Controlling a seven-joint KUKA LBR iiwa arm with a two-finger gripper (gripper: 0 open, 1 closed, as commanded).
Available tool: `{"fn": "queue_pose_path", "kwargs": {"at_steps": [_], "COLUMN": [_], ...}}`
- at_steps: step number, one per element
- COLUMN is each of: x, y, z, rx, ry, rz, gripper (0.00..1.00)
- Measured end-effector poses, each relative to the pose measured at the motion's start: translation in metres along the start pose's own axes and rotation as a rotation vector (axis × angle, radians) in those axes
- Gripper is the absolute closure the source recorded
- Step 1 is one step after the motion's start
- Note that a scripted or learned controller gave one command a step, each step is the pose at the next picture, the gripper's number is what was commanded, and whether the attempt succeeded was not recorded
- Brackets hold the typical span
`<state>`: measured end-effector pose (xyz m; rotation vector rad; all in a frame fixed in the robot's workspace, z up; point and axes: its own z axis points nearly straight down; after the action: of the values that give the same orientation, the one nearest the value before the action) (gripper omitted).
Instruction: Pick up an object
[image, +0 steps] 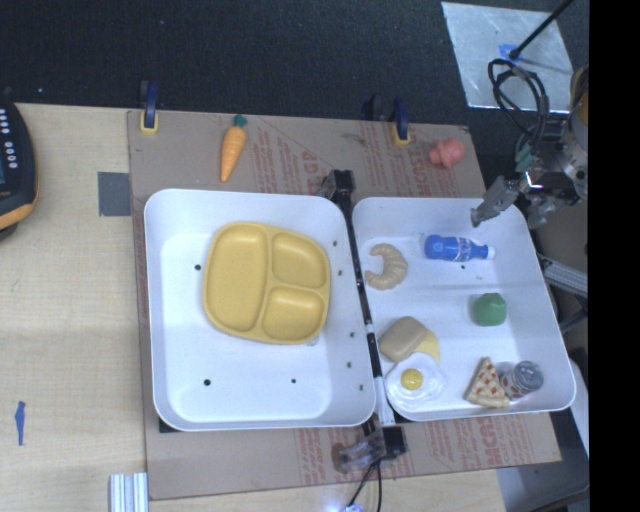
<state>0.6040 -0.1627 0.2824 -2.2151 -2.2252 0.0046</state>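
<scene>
My pincer (497, 205) hangs over the upper right corner of the right bin (545, 300), and I cannot tell how it stands. Just below it a blue bottle (456, 248) lies on its side, with a croissant (386, 266) to its left and a green ball (489, 309) nearer the front; the left bin (175, 330) holds a yellow divided plate (267, 281)

The claw (490, 208) hangs low at the right, arm angled inward.

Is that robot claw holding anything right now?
No. The gripper hangs over the right bin's far edge with nothing between its fingers; the blue bottle lies just below it, untouched.
</scene>
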Motion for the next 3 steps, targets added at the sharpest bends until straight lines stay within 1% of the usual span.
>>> {"fn": "queue_pose_path", "kwargs": {"at_steps": [1, 2, 3], "x": [-0.021, 0.036, 0.067], "y": [-0.032, -0.034, -0.084], "z": [0.164, 0.119, 0.195], "rx": [0.017, 0.000, 0.010], "ry": [0.004, 0.002, 0.004], "rz": [0.003, -0.006, 0.001], "gripper": [0.00, 0.00, 0.00]}}
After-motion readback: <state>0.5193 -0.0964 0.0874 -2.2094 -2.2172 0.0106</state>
